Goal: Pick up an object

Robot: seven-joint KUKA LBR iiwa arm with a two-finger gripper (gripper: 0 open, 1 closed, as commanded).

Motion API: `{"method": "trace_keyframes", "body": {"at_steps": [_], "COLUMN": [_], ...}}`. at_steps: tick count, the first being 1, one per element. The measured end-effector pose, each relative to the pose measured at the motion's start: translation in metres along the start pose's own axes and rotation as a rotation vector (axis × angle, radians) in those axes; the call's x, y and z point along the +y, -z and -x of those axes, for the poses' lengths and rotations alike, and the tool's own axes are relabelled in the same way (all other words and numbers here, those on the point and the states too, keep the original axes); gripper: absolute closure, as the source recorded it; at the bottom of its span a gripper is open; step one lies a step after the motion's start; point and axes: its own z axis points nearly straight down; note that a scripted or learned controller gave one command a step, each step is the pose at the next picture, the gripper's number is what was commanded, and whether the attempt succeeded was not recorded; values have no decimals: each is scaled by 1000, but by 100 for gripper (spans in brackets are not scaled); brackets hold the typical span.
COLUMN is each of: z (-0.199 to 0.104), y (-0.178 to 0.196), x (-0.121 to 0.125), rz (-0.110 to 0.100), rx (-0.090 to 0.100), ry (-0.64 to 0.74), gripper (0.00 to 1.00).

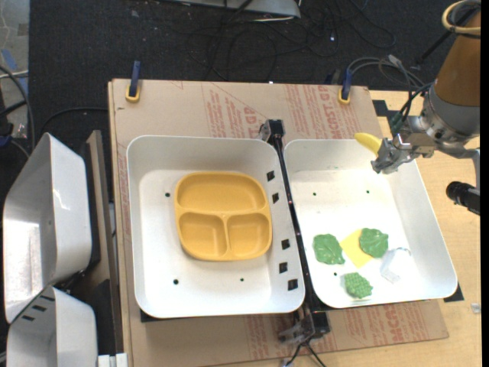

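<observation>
The gripper [388, 159] sits at the right bin's [428, 228] far edge, partly hiding a yellow thing [367, 141]. I cannot tell if it grips.

The arm [458, 82] is cut off by the right edge of the picture. The hand [391, 159] covers one end of a yellow object [367, 141] at the far rim of the right bin [435, 228], so its full shape is hidden. Contact between them cannot be told.
</observation>
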Motion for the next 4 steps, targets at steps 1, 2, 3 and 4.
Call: {"method": "trace_keyframes", "body": {"at_steps": [1,2,3,4], "z": [-61,-110,-161,-209], "y": [3,3,2,-16], "x": [-1,-8,-1,-7], "rz": [-7,-9,-6,-11], "rx": [4,4,3,3], "ry": [5,4,4,4], "gripper": [100,100,100,100]}}
